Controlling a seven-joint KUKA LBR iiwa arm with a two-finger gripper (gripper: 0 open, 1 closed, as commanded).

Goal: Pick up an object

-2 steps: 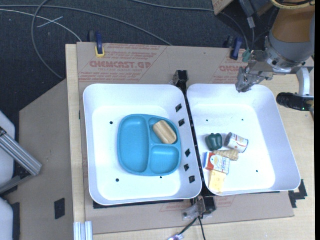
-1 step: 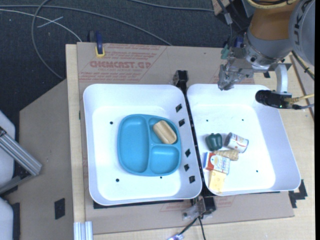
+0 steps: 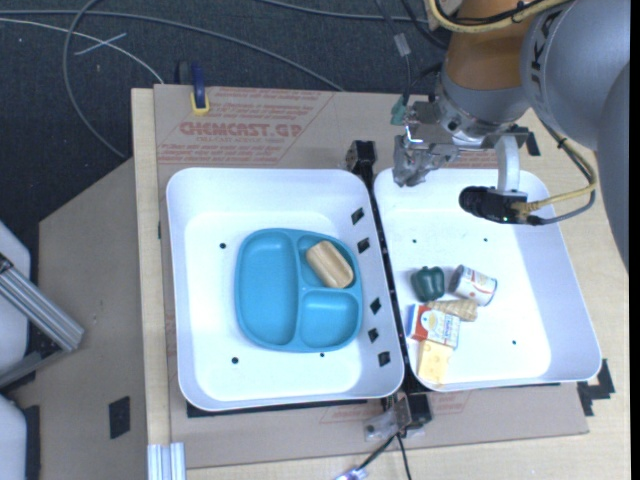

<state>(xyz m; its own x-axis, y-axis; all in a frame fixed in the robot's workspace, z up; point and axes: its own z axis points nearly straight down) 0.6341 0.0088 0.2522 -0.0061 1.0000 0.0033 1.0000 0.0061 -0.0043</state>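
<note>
In the right bin point(image 3: 560, 298), a small green pepper point(image 3: 428, 283) lies; the tool's point(image 3: 410, 173) opening I cannot tell.

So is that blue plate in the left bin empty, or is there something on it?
Not empty. The blue plate holds a tan bread-like piece lying in its upper right compartment.

A blue divided plate point(image 3: 297, 290) is lying in the white left bin point(image 3: 190, 268), showing a tan, wood-coloured piece point(image 3: 329, 264) in its far right section. In the white right bin point(image 3: 560, 298), a dark green object point(image 3: 429, 283) is sitting beside a red-and-white packet point(image 3: 436, 326) and a pale yellow piece point(image 3: 434, 361).
</note>
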